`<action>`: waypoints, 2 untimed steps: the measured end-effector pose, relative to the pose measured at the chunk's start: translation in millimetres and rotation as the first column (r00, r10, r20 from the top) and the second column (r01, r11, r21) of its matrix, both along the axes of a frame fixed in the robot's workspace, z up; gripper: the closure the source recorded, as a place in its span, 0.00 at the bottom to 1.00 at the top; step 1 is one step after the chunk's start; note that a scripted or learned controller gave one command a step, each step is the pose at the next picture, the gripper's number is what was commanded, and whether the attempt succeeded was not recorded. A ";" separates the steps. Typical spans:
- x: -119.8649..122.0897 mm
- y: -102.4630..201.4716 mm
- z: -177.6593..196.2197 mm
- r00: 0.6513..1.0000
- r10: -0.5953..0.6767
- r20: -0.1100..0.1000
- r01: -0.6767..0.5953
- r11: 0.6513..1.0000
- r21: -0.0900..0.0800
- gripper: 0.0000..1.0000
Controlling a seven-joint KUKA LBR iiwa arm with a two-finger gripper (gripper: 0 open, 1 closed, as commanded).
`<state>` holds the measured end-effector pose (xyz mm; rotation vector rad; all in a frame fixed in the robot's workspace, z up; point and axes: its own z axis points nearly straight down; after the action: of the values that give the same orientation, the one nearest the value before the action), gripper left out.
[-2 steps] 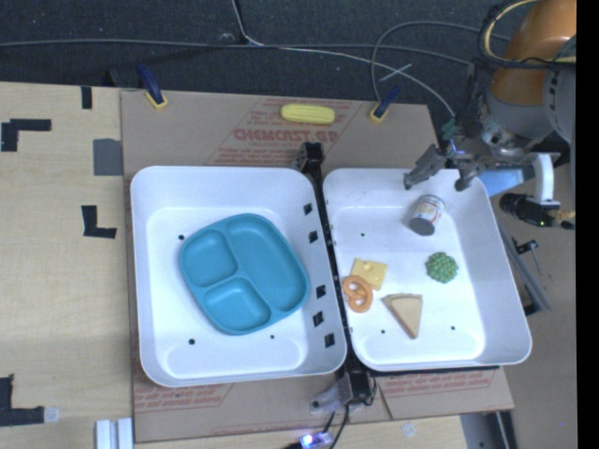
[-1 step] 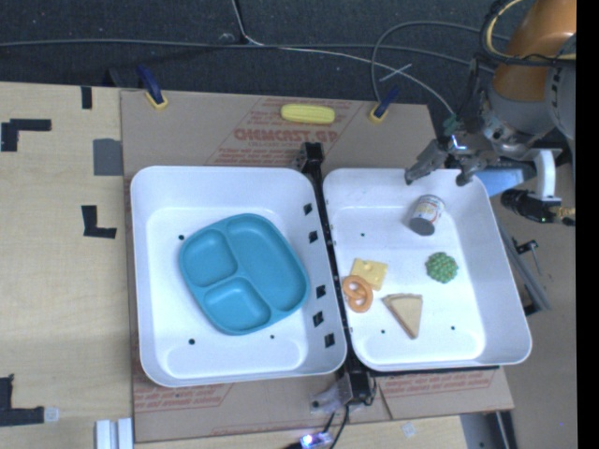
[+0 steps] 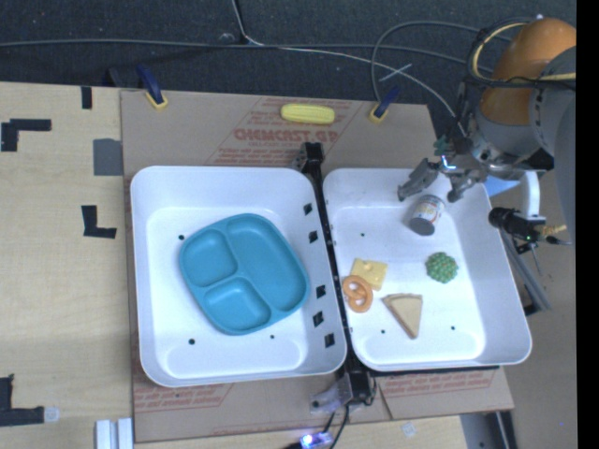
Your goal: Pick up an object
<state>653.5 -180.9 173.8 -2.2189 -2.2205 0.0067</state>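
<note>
- Small grey cylinder (image 3: 424,216): on its side in the upper part of the right bin (image 3: 496,344), directly under the gripper.
- Gripper (image 3: 438,188): two fingers spread wide, one on each side above the cylinder; nothing is seen clamped between them.
- Green knobbly ball (image 3: 442,267): right of centre in the same bin.
- Yellow block (image 3: 369,272), orange pretzel (image 3: 357,294), tan wedge (image 3: 404,312): grouped in the bin's lower left.
- Blue divided plate (image 3: 243,271): lying in the left bin (image 3: 150,190).
- Yellow banana-shaped item (image 3: 307,113): on the cardboard (image 3: 187,129) behind the bins.
</note>
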 end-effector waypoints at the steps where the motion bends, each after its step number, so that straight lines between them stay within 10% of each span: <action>1: -0.6 6.6 -44.4 1.000 0.001 0.004 -0.001 1.000 -0.002 0.00; 2: 5.2 5.3 -58.0 1.000 0.002 0.023 -0.001 1.000 -0.006 0.00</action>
<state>658.7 -175.7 115.8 -2.2319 -2.2367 -0.0128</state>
